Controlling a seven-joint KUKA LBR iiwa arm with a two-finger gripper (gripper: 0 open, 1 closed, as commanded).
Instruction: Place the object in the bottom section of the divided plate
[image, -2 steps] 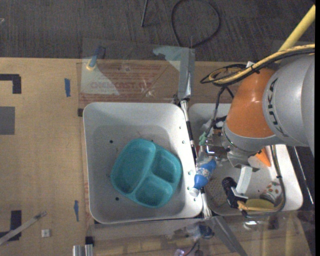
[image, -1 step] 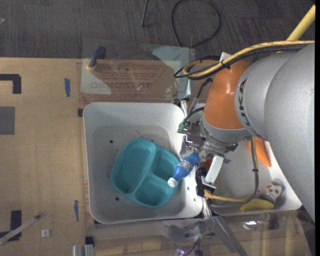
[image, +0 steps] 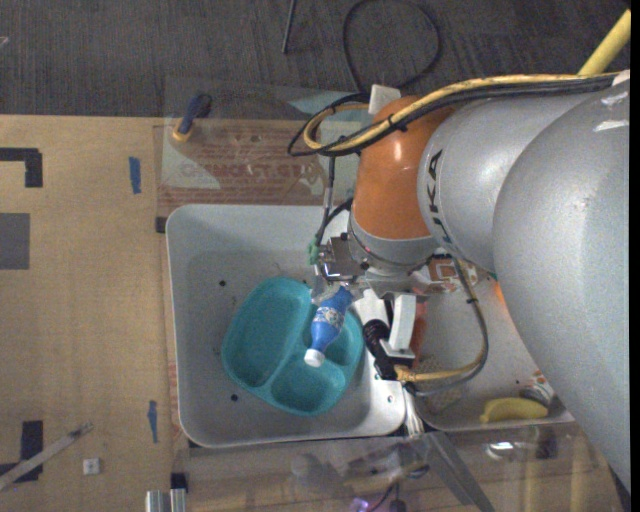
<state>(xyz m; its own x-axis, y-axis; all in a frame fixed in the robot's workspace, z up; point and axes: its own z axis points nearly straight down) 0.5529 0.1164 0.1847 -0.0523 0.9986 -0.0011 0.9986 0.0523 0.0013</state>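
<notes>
Overhead, gripper (image: 340, 290) grips a small blue bottle (image: 325, 327), fingers closed on its base. Bottle hangs tilted, white cap down, over teal divided plate (image: 262, 345) in left white bin (image: 195, 300).

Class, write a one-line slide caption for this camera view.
KUKA arm reaches over a teal divided plate in a white bin, a small blue bottle above the plate.
</notes>
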